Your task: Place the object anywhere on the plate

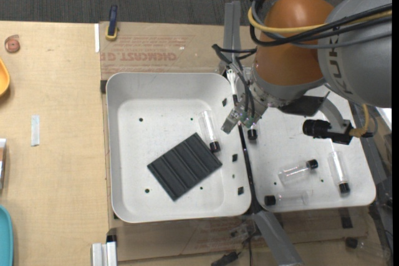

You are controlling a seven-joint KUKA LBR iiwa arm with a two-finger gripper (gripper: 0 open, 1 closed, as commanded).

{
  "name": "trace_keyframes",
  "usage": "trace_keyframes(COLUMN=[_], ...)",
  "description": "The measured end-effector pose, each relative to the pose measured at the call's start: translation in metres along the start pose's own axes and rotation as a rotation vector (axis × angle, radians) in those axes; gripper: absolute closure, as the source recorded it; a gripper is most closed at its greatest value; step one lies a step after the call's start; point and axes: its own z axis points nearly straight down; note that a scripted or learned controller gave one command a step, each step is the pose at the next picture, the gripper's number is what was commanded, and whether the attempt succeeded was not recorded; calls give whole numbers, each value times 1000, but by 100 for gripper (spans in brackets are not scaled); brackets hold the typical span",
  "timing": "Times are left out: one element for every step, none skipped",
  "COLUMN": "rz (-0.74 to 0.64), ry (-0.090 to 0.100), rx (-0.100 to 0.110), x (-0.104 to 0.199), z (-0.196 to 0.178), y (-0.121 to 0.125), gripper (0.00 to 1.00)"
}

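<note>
From my station: the gripper (240,118) sits over the divide between the two white bins, low at the right rim of the left bin (118,134). I cannot tell how the jaws stand; the wrist and cabling crowd them, and I see nothing clearly between them. The plate (184,166), a dark ribbed slab, lies tilted in the left bin, lower middle. A clear vial with a dark cap (208,131) lies just beside the plate's upper right corner, near the gripper; whether it touches the plate edge I cannot say. I judge this vial to be the object. More vials lie in the right bin (368,193): one (297,172) near the middle, one (338,171) further right. Risks as I see them: the vial is round and smooth, so it may roll off the ribs or squirt sideways out of a closing grip; being transparent on white, it is easy to miss; working this tight to the bin wall, the gripper could strike the rim or nudge the plate. Writing: the cardboard panel (149,56) on the tabletop behind the bins carries red print, mirrored, seemingly "CHEMCRAFT"; smaller lines unreadable.
</note>
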Motion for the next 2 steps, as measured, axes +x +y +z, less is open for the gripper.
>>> trace_keyframes(rz=[0,25], ry=[0,0], rx=[0,0], x=[0,22], z=[0,-62], y=[0,21], gripper=[0,0])
